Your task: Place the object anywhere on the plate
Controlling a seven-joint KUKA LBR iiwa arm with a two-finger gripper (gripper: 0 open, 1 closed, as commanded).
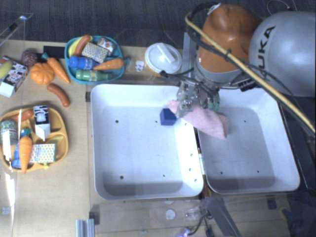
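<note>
My gripper [189,102] hangs over the rim between the two bins, near their far side. A pink cloth [211,122] droops from its fingers down and to the right, over the right bin [256,177]; the gripper is shut on the cloth's upper corner. A small blue block [168,117] lies on the floor of the left bin [133,157], just left of the fingers and apart from them. A small white round plate [163,57] sits on the bench beyond the left bin's far edge.
A blue bowl [94,59] of toy food stands at the back left. A yellow plate [55,132] with toy food is at the left edge. Loose toy vegetables [49,75] lie between them. The arm's orange band [224,31] looms over the bins' far side.
</note>
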